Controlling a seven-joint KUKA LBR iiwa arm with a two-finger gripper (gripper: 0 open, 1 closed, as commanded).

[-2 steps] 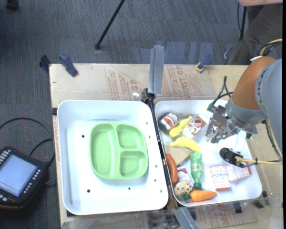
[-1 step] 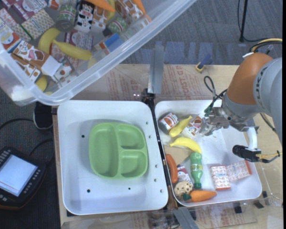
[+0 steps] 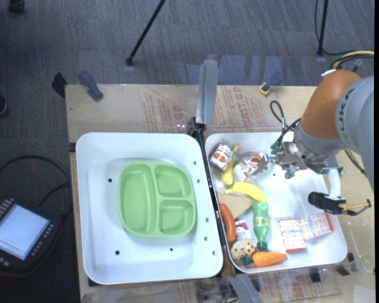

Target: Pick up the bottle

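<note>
The bottle [image 3: 260, 223] is small and green with a white cap. It lies in the right bin [image 3: 336, 245], near the front, between a red sausage and an orange-and-white box. My gripper [image 3: 283, 163] hangs over the upper middle of the same bin, up and to the right of the bottle and clearly apart from it. The grey wrist and orange band [image 3: 330, 105] rise behind it, and its tip is dark and hard to read against the bin floor.
Around the bottle lie a banana [image 3: 242, 187], a sausage [image 3: 227, 223], a cookie [image 3: 242, 250], a carrot [image 3: 269, 258], a box [image 3: 292, 234] and two snack packets [image 3: 222, 157]. The left bin [image 3: 95, 169] holds a green divided tray [image 3: 156, 199]. A tablet [image 3: 16, 231] sits at far left.
</note>
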